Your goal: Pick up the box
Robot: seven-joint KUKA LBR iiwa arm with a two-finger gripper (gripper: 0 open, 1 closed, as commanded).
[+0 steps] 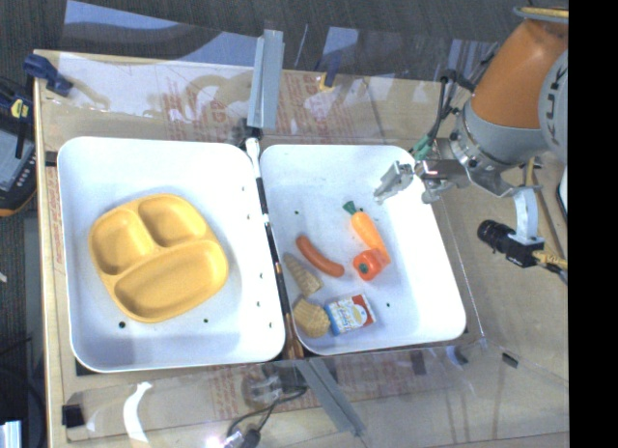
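The box (pixel 350 314) is small, printed in white, blue and red, and lies flat near the front edge of the right bin (pixel 425 282). My gripper (pixel 394 182) hangs over the back right part of that bin, well behind the box and just behind the carrot. It is open with nothing between its fingers.
A carrot (pixel 367 234) with a red-orange end (pixel 370 264), a sausage (pixel 319 255), a brown bread piece (pixel 301 274) and a round cookie (pixel 311 317) share the right bin; the cookie touches the box's left side. A yellow divided plate (pixel 159 258) sits in the left bin (pixel 77 176).
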